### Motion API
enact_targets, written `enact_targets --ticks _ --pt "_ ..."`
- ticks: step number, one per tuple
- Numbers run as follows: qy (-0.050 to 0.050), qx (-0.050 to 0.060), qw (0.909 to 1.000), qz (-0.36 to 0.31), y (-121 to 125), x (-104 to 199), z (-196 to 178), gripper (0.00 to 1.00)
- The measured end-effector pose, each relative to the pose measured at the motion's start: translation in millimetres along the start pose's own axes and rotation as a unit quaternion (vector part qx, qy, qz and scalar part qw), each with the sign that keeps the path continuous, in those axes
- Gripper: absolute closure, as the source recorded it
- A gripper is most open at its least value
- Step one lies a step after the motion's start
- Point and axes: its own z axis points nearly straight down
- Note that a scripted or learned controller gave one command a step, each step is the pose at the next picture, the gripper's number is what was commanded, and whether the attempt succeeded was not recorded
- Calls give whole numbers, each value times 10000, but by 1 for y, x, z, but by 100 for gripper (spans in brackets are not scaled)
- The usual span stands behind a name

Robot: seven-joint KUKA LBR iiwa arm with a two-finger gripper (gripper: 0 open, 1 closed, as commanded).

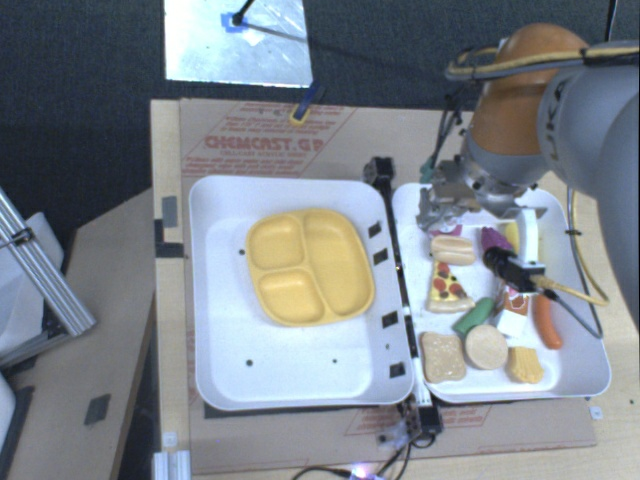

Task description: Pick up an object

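gripper [441, 214] low over hot dog [453, 247], right bin [590, 368].

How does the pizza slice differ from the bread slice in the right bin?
The pizza slice is a triangle, yellow with red spots; the bread slice is squarish and plain tan. The pizza slice lies mid-bin; the bread slice sits at the near left corner. Both lie flat in the right bin.

A divided plate [303, 266] lay in the left bin [215, 298]. The right bin [580, 363] held toy foods: a pizza slice [449, 288] toward its left, bread [443, 357] nearer, and a carrot [547, 322] to the right.
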Motion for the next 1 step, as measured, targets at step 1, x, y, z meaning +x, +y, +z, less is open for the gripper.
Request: enact_targets --ticks 1 --pt "1 2 10000 13 10 41 -17 100"
